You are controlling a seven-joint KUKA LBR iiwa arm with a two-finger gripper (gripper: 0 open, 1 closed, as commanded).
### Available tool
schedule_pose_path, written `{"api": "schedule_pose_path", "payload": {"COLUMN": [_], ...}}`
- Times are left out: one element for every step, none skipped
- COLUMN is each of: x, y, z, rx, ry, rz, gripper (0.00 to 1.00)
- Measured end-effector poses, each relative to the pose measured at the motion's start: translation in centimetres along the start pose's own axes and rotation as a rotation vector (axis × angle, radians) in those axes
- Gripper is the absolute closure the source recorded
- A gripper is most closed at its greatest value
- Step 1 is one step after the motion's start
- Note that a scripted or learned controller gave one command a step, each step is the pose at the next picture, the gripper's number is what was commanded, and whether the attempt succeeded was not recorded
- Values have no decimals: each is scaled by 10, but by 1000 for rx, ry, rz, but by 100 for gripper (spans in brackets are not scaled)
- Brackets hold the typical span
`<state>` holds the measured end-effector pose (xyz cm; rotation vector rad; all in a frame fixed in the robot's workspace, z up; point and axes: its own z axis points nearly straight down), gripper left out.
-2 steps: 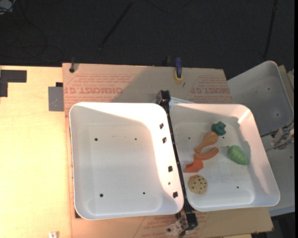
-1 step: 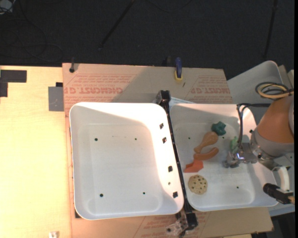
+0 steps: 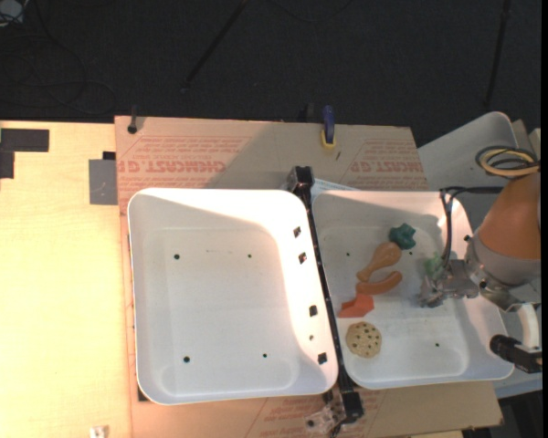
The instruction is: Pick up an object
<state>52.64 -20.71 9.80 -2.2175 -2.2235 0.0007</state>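
The right bin (image 3: 457, 363) holds several small objects. A teal piece (image 3: 403, 236) lies toward its back. Two tan-orange curved pieces (image 3: 380, 261) (image 3: 384, 284) lie near its middle, with a red-orange wedge (image 3: 355, 306) just in front of them. A round speckled cookie (image 3: 363, 338) sits near the front left. A small green item (image 3: 433, 265) lies right beside my gripper (image 3: 432, 293). The gripper is low inside the right bin, right of the orange pieces and apart from them. The wrist hides what lies under it.
The left bin (image 3: 155, 354) stands beside the right one, with a black divider clamp (image 3: 312, 272) between them. Both rest on cardboard (image 3: 256, 153) over a wooden bench (image 3: 46, 290). The arm's orange band (image 3: 516, 217) hangs over the right bin's right edge.
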Motion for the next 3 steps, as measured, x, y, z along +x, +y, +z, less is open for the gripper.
{"api": "schedule_pose_path", "payload": {"x": [-1, -2, -3], "y": [-1, -2, -2], "z": [-9, -18, -28], "rx": [3, 5, 6], "ry": [1, 1, 2], "rz": [0, 0, -1], "gripper": [100, 100, 100]}}
